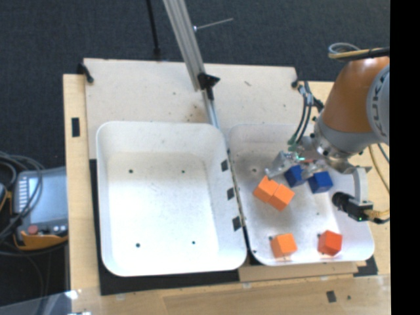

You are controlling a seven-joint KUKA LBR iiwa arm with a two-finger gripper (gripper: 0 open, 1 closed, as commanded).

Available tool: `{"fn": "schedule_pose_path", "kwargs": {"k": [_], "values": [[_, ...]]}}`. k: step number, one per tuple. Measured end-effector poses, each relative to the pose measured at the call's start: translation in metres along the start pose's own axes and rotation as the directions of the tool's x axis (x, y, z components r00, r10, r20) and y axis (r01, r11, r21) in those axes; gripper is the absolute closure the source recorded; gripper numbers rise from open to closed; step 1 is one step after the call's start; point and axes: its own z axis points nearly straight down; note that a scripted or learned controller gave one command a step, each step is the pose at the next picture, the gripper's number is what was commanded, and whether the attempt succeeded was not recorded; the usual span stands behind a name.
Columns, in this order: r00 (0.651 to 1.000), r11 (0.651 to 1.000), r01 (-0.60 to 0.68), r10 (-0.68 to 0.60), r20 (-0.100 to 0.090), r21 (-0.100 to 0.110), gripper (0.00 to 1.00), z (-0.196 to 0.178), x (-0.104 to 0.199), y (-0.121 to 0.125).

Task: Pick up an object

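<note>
Arm [354, 104]: the grey arm with the orange band is reaching in from 3 o'clock and is leaning down over the right-hand bin.
Gripper [303, 169]: it is hanging low in the upper half of the right bin, right over the two blue blocks. How far it is open, and whether it has hold of anything, cannot be told from this view; its body is blocking the sight line.
Left blue block [293, 174]: it is sitting just under the gripper's metal parts, touching or nearly touching them.
Right blue block [319, 181]: it is lying just beside the first one, toward 3 o'clock, partly tucked under the wrist.
Orange double block [274, 193]: two orange cubes joined together are lying tilted, at 7 o'clock from the gripper and just beside the left blue block.
Small orange block [283, 244]: it is resting near the front rim of the right bin, at 6 o'clock from the double block.
Red-orange block [330, 243]: it is sitting in the front right corner, near the small orange block but apart from it.
Right bin [249, 149]: it is holding all five blocks.
Left bin [164, 195]: it is lying alongside at 9 o'clock, rims touching.
Bench [144, 84]: a pale board is carrying both bins.
</note>
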Motion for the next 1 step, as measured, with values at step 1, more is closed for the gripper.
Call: {"fn": "schedule_pose_path", "kwargs": {"k": [1], "values": [[1.0,1.0,-0.002,0.002,0.001,-0.006,0.0,-0.0028,-0.0003,0.0011]]}}
